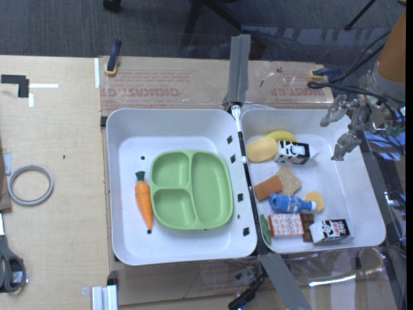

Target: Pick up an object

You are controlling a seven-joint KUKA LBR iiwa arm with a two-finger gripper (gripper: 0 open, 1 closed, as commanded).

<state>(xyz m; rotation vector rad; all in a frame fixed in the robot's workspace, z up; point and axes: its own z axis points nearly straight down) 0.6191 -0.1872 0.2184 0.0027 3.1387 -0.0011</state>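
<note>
My gripper (339, 130) hangs over the far right part of the right bin (361, 192), its fingers spread open with nothing between them. Left of it and lower lie a yellow banana (282, 135), a yellow lemon (261, 149) and a black-and-white carton (293, 152). Nearer the front are a bread slice (292, 181), a brown block (267, 187), a blue bottle (290, 204), a red-and-white carton (285, 225) and a second black-and-white carton (330, 230). The left bin (122, 147) holds a green divided plate (192, 189) and a carrot (144, 199).
A grey divider bar (239, 70) runs back from between the bins. On the wooden bench at left lie a tape roll (29, 185) and scissors (10, 273). A blue clamp (114, 57) grips the cardboard behind the bins. Cables (361, 63) trail at the right.
</note>
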